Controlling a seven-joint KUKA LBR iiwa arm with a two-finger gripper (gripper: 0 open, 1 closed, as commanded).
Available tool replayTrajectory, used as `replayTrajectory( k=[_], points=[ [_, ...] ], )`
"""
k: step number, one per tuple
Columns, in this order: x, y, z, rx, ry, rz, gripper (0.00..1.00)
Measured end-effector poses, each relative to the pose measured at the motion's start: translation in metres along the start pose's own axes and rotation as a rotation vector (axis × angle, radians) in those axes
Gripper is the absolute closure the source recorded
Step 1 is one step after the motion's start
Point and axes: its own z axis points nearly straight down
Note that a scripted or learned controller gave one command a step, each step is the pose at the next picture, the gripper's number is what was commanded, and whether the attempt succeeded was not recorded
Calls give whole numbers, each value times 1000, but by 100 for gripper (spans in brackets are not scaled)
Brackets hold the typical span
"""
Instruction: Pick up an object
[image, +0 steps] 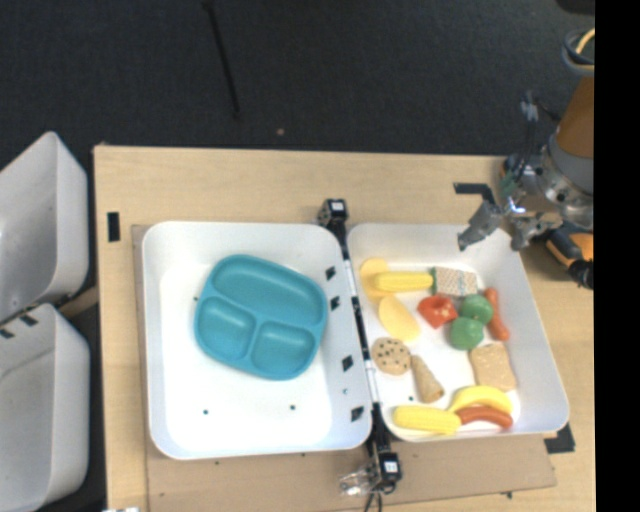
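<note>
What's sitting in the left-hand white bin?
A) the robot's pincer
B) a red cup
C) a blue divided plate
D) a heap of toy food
C: a blue divided plate lies alone in the left bin, while the toy food fills the right bin.

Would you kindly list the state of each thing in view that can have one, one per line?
claw: over the right bin's far edge, nothing seen between its fingers
blue plate: flat in the left bin, its compartments bare
right bin: holds the toy food
cookie: flat, near the divider
ice cream cone: lying on its side
corn cob: lying along the near edge
green pepper: beside the tomato
</note>
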Motion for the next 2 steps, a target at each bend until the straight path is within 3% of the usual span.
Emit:
replayTrajectory(
  k=[2],
  points=[
    [-3,-10,113,6,-1,3,0]
  ],
)
